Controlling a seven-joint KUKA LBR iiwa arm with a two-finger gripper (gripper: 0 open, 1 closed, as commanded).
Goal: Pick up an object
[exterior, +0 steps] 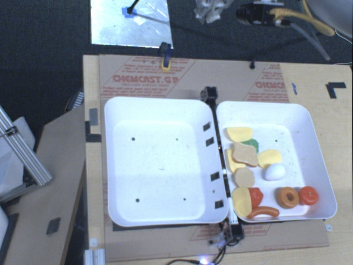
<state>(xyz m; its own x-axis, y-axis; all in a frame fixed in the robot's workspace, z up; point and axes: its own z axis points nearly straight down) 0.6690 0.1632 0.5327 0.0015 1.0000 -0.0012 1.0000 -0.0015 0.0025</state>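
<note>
Camera view: hand [212, 7], grip state unclear, hangs beyond 2 bins [160, 106]; toy food [245, 154] fills right one.

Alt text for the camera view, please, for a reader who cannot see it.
Two shallow white bins sit side by side on a bench; the right bin holds toy food, including a doughnut, a white egg and a bread slice. The claw hangs beyond the bench's far edge.
</note>
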